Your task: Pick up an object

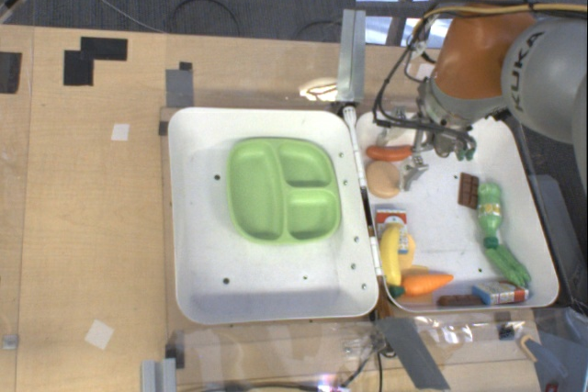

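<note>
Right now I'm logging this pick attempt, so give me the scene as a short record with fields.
left bin: holds a green divided plate
right bin: holds the food items
hand: low over the right bin's far left corner, by the hot dog
near the hand: round tan item
front of right bin: banana, carrot
right side of right bin: green bottle, brown bar
held item: none seen between the fingers

Left bin (pixel 197 197) holds a divided plate (pixel 282 189). Right bin (pixel 542 271), just beside it, holds a banana (pixel 391 254) before a sausage (pixel 390 153), with a bottle (pixel 490 214) to their right.
</note>
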`<state>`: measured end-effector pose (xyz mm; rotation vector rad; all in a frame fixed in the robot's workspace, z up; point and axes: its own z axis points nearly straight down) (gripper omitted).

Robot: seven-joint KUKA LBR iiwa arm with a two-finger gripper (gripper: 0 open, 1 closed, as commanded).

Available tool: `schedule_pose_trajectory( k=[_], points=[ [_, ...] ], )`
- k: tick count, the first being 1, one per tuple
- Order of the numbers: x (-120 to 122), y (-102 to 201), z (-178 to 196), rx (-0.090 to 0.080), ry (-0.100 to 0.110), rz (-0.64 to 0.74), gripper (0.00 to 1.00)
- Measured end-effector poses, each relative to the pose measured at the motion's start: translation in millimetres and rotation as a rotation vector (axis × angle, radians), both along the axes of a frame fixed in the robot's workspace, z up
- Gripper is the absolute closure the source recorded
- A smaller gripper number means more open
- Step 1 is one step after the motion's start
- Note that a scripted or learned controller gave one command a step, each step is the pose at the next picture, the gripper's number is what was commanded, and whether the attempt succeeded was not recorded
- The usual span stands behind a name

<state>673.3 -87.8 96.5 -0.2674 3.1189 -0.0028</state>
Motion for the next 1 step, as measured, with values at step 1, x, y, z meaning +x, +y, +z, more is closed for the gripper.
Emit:
schedule_pose_trajectory(
  k=[1],
  points=[
    [-1.4, -2.3, -0.9, 0.001, 0.006, -0.138, 0.00]
  ],
)
